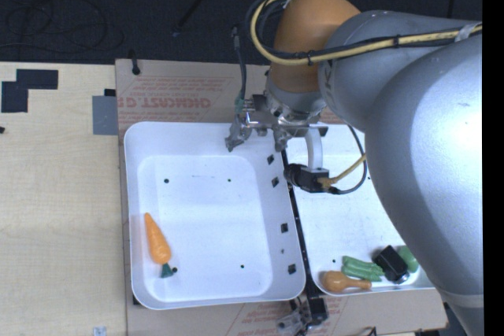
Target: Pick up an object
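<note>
Camera view: gripper [256,139] hangs at the far rim of the left bin [134,193]; its jaws look spread, nothing between them.
Risk: a descent here likely meets rim or bare floor, well apart from everything.
Left bin: carrot [157,239], near corner.
Right bin [331,232]: green pods [363,268], black block [391,264], yellow-orange gourd [345,282].

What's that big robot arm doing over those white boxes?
It is trying to pick something up. Its hand hangs over the far edge of the left bin, with nothing between its fingers. A toy carrot lies in that bin near the front left corner. In the right bin, at the front, sit a green pea pod, an orange pear-shaped toy and a black block.
</note>
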